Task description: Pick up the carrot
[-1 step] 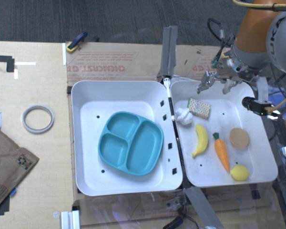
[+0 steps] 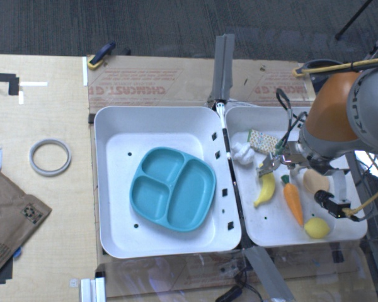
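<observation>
The orange carrot (image 2: 293,203) lies in the right bin (image 2: 252,231), pointing toward the front edge, its green stub at the far end. The gripper (image 2: 270,164) hangs over the middle of that bin, up and to the left of the carrot, just above the top end of a yellow banana (image 2: 264,191). A small gap separates it from the carrot, and nothing can be seen held in it. The grey arm with its orange band (image 2: 331,109) reaches in from the right.
The right bin also holds a yellow lemon (image 2: 317,228), a beige rounded item (image 2: 315,182), a white crumpled object (image 2: 241,153) and a patterned packet (image 2: 263,141). A blue divided plate (image 2: 172,189) sits in the left bin (image 2: 113,168). A tape ring (image 2: 50,156) lies on the bench.
</observation>
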